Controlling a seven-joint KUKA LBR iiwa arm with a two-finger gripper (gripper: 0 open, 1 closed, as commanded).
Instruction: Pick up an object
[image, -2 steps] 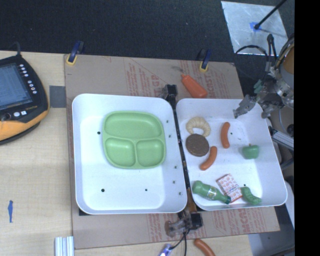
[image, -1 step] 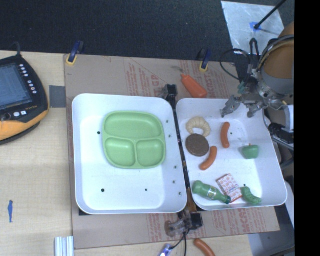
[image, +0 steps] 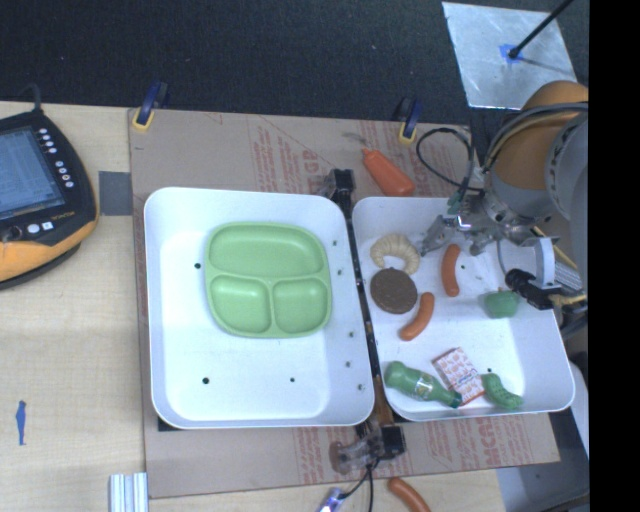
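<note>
You are looking at the gripper (image: 447, 229) hanging over the right bin (image: 520, 345) at about one o'clock in that bin, and whether it is spread or pinching is something I cannot tell from this angle. Nothing is showing between its tips, so you should not be counting anything as held. The nearest candidate is the small red sausage (image: 451, 270), lying just below the gripper toward six o'clock, apart from the croissant (image: 396, 252) at its nine o'clock. A second sausage (image: 418, 316) is resting beside the brown round patty (image: 393, 290) lower down. You are probably dealing with a light toy piece: smooth, likely slick plastic, rounded, so it may be rolling or squirting out under pressure. I would be closing across its narrow middle, not its ends. The green divided plate (image: 268, 278) is sitting in the left bin (image: 180, 370), well apart.
</note>
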